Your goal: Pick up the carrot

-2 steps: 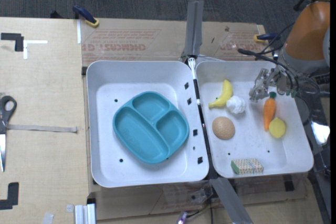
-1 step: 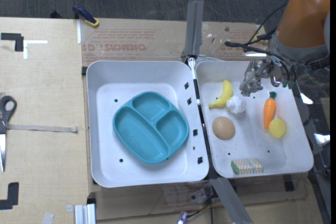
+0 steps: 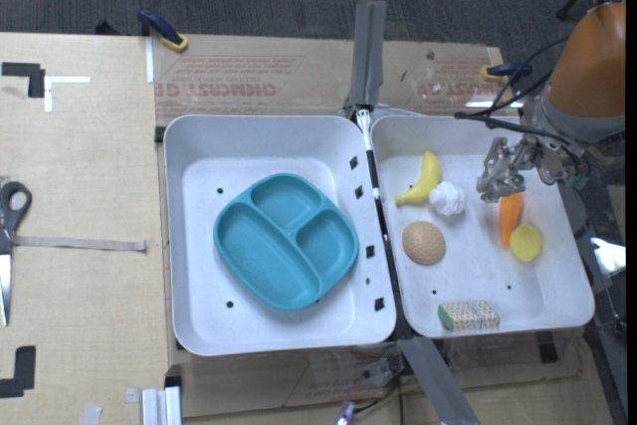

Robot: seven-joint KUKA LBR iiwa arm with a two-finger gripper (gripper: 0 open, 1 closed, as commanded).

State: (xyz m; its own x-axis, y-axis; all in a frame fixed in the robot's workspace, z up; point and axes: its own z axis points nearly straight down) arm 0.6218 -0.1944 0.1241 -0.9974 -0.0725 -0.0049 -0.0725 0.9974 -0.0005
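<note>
1. Carrot (image 3: 510,216) lies in right bin (image 3: 567,309), yellow lemon (image 3: 526,242) touching its lower end; gripper (image 3: 498,184) sits just above its top end.
2. Gripper's finger spread: can't tell; nothing seen held.
3. Left of carrot: white ball (image 3: 447,198), banana (image 3: 422,180), tan egg (image 3: 424,242); small box (image 3: 469,316) below.
4. Cardboard behind bins has mirrored print, unreadable.
5. Left bin (image 3: 189,244) holds teal divided plate (image 3: 287,242).

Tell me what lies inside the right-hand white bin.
The right white bin holds a yellow banana, white crumpled ball, tan egg-shaped ball, orange carrot, yellow lemon and small patterned box. The tool covers the carrot's top.
</note>
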